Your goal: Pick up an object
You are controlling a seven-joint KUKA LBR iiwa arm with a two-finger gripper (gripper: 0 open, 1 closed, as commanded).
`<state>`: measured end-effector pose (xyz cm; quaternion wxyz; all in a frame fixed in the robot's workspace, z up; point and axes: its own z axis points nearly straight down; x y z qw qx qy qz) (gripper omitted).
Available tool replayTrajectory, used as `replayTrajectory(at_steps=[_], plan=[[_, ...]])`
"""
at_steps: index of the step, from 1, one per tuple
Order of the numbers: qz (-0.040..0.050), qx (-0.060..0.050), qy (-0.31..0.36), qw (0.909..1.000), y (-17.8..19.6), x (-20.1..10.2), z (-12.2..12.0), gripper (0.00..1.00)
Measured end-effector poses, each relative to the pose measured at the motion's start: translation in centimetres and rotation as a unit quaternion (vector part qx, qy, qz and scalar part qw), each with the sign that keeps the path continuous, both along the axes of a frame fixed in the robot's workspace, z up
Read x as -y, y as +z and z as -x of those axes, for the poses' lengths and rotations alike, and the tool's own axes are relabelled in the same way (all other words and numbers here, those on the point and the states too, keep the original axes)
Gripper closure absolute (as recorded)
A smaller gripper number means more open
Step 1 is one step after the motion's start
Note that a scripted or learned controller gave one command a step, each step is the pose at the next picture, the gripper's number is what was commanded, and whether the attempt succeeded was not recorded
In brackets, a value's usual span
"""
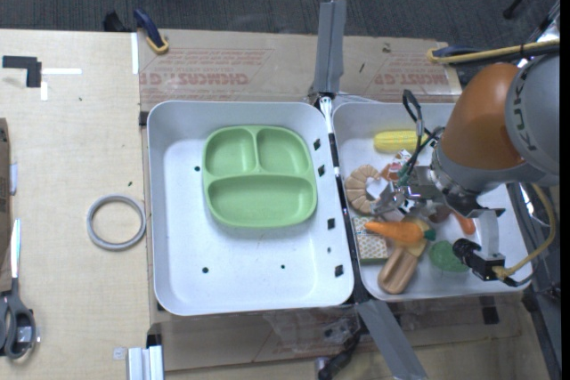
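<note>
My gripper (403, 194) is low in the right bin (356, 122), among a pile of toy food. Just below it lies an orange carrot (397, 231), and a tan ridged piece (361, 184) sits to its left. A yellow corn cob (395, 140) rests at the back of that bin. A brown bread loaf (400, 270) and a green leafy piece (448, 255) lie toward the front. The wrist hides what is directly under the gripper.
The left bin (178, 236) holds a green divided plate (259, 175). A grey ring (116, 221) and scissors (16, 316) lie on the bench to the left. The arm's orange band (481, 125) hangs over the right bin's far side.
</note>
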<state>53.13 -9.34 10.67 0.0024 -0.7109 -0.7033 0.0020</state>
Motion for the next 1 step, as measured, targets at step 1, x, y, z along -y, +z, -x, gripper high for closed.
replayTrajectory(at_steps=[1], plan=[[0.0002,0.007,0.031,0.9995,-1.23,0.82,5.05,0.00]])
